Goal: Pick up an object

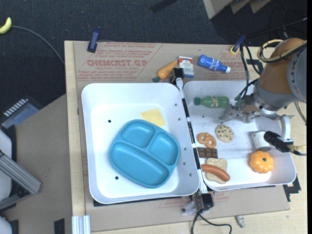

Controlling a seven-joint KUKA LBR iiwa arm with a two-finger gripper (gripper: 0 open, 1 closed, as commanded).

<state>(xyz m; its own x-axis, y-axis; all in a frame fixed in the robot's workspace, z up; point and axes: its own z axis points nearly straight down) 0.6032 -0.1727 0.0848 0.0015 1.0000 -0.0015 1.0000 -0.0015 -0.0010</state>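
Lying just beside the jaws (233, 112), state unclear: green bottle (212, 101), darker cap.

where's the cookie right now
The cookie lies in the right bin, near its middle, just right of the pretzel and below the green bottle; the end effector is just above it.

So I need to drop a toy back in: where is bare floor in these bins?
Left bin: bare strip left of the blue tray. Right bin: crowded along its left side by pretzel, cookie and hot dog; small gap between cookie and pumpkin.
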